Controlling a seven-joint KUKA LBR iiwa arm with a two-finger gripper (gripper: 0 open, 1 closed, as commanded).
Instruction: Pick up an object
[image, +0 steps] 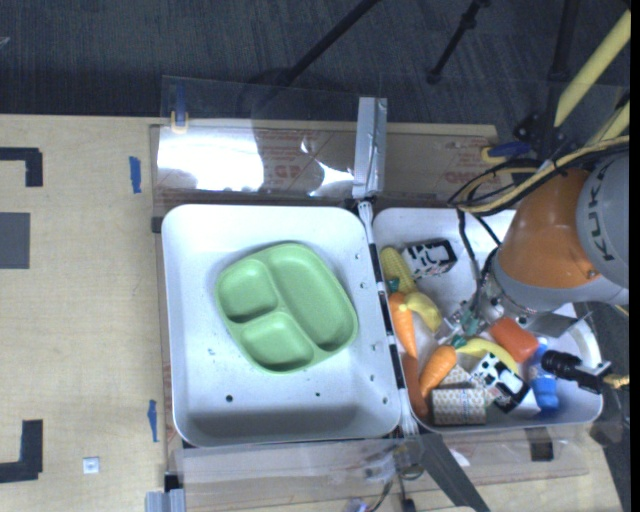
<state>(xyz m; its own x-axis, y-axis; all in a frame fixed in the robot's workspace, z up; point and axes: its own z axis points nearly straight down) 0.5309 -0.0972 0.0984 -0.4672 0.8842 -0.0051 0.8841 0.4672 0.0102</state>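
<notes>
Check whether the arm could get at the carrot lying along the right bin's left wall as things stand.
Probably yes. The carrot lies uncovered from above, and the claw hangs just to its right. The bin wall and a yellow toy crowd its sides.

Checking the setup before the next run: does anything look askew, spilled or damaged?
Nothing spilled or damaged. The green plate sits skewed in the left bin, and the toys lie jumbled in the right bin, all inside the rims.

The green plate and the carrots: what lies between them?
In the camera view, bare white floor of the left bin, then the two bins' touching walls, separate the green plate from the carrots.
</notes>
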